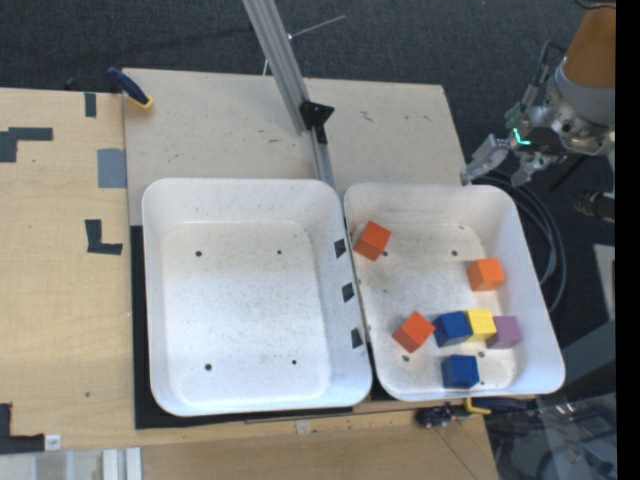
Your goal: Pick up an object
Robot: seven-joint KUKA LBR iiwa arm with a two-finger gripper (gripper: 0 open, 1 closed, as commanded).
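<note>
One fixed overhead camera — slanted down over both bins (345, 218), moderately near.
</note>
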